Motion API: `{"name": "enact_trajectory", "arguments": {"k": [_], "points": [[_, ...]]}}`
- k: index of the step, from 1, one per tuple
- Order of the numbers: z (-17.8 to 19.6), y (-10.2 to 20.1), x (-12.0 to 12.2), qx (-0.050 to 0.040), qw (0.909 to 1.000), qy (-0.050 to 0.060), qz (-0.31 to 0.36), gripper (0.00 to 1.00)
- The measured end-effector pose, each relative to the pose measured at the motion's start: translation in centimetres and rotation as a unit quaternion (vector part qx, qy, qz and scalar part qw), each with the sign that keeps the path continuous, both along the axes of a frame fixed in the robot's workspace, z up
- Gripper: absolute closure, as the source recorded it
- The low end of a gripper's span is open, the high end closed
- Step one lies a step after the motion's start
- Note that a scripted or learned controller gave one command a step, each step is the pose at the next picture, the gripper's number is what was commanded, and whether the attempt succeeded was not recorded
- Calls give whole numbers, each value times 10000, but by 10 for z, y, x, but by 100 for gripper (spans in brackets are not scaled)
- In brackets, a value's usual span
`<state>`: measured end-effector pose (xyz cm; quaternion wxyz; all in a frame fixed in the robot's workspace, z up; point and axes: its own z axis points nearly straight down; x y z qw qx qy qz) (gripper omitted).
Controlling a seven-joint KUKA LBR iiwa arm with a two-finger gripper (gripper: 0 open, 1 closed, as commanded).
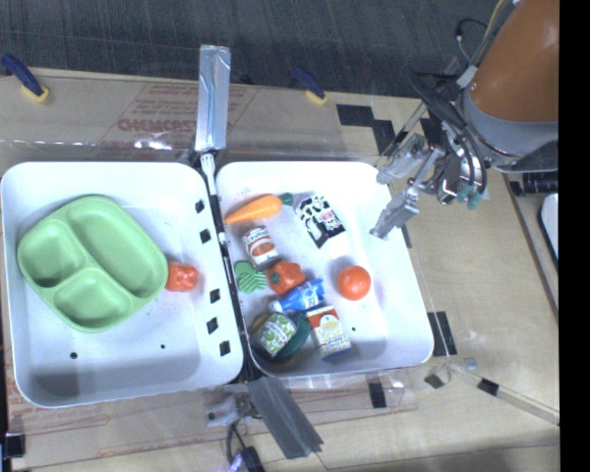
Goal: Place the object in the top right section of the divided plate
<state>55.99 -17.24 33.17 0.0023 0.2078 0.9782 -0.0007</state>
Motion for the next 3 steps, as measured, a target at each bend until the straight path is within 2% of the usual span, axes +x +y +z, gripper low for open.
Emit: {"name": "enact_trajectory", "arguments": {"k": [1,2,3], "points": [[84,-20,47,-3,9994,1,352,0],[112,-38,41,-10,9827,-1,1853,0],[124,-38,42,-30,9826,-20,1856,100]]}}
